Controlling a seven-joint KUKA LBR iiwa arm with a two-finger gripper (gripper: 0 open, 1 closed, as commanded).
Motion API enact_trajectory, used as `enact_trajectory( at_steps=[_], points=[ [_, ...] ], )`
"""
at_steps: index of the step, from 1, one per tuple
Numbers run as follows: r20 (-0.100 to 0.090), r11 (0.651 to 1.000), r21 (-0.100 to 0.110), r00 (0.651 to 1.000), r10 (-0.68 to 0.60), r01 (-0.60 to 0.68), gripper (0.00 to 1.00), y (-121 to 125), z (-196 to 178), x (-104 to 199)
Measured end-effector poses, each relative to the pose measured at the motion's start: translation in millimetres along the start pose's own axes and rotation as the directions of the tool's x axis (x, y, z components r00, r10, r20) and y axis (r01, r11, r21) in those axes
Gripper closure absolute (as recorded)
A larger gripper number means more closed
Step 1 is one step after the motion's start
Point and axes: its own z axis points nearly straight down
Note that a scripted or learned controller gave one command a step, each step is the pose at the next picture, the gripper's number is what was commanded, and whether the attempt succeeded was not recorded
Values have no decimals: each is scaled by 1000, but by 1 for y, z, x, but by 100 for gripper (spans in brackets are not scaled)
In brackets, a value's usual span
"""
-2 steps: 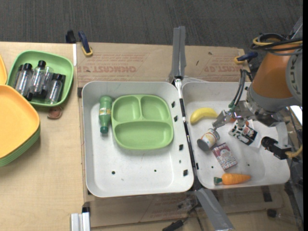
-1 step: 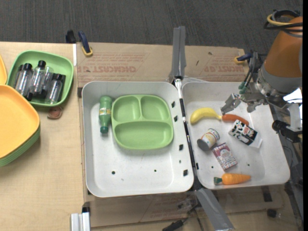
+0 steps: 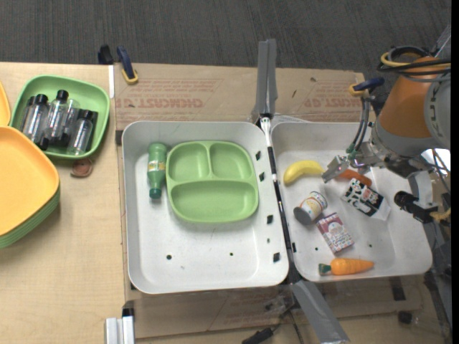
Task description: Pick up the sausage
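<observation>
The sausage (image 3: pixel 353 175) is a short orange-red piece lying in the right bin (image 3: pixel 401 264), near its back, just left of a black-and-white packet (image 3: pixel 363 196). My gripper (image 3: pixel 343 168) is low over the sausage's left end, reaching in from the right under the orange-banded wrist. The arm hides part of the sausage. Whether the gripper touches it is unclear from this angle.
The right bin also holds a banana (image 3: pixel 302 170), a small can (image 3: pixel 310 208), a pink box (image 3: pixel 335 233) and a carrot (image 3: pixel 347 266). The left bin (image 3: pixel 201 260) holds a green divided plate (image 3: pixel 212 181) and a green bottle (image 3: pixel 156 169). Orange plates (image 3: pixel 25 185) and a tray of bottles (image 3: pixel 61 117) sit at far left.
</observation>
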Motion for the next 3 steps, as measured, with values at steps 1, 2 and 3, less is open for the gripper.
enact_trajectory(
  at_steps=[1, 2, 3],
  points=[
    [5, 1000, -1, 1000, 4, -4, 100, 0, -10, -3],
    [-13, 992, 22, 993, -121, 121, 100, -12, 10, 27],
    [-9, 998, 20, 998, -62, 63, 100, 8, 10, -35]
  ],
)
